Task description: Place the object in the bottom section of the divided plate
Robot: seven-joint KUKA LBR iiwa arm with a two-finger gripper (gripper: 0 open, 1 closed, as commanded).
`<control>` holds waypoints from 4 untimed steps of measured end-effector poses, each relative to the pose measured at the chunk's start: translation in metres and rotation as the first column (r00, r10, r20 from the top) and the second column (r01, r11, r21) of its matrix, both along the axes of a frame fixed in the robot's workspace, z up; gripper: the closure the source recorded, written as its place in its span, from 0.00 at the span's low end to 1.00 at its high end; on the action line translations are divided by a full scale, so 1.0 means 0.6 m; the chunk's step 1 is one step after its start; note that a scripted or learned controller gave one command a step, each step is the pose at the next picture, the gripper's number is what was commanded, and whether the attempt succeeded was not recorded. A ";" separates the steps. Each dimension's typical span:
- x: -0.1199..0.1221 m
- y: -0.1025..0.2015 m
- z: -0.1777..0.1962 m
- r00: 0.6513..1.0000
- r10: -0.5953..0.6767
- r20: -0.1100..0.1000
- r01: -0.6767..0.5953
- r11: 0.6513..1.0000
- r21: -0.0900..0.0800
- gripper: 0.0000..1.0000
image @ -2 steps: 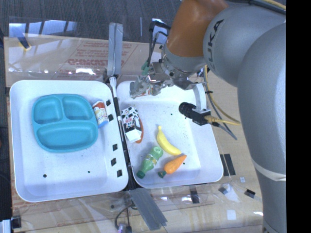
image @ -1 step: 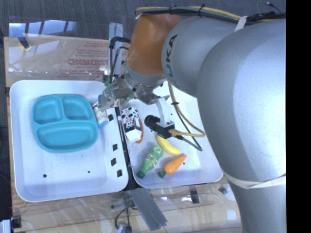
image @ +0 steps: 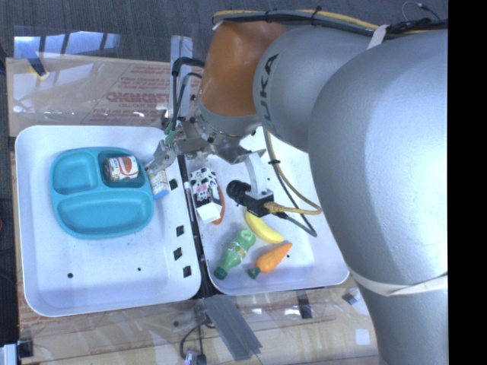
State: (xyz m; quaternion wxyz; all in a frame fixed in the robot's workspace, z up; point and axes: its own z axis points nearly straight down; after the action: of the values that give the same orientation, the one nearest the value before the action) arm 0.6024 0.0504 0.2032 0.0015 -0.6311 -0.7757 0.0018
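A blue divided plate [image: 99, 215] lies in the left bin [image: 91, 287]. It has two small sections at the top and one wide section at the bottom. A small can [image: 122, 168] sits in the top right section. My gripper [image: 163, 157] hangs just off the plate's right edge. It is shut on a small pale bottle with a blue cap [image: 158, 181], which hangs tilted below the fingers, cap end down. The wide bottom section holds nothing.
The right bin [image: 304, 276] holds a black-and-white patterned carton [image: 202, 185], a banana [image: 263, 227], a green bottle [image: 234, 251], a carrot [image: 272, 257] and a thin orange piece [image: 219, 213]. The big grey arm covers that bin's upper right.
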 end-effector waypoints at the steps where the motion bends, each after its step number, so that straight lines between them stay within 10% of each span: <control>1: 0.000 0.000 0.016 1.000 0.004 -0.002 -0.004 1.000 -0.001 1.00; 2: -0.038 -0.035 0.134 0.921 -0.389 0.003 0.389 0.921 0.000 1.00; 4: 0.020 -0.151 0.187 0.929 -0.370 0.003 0.370 0.929 -0.001 1.00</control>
State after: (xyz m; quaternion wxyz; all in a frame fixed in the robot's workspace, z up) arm 0.6143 -0.0400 0.3153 0.0001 -0.7660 -0.6428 0.0010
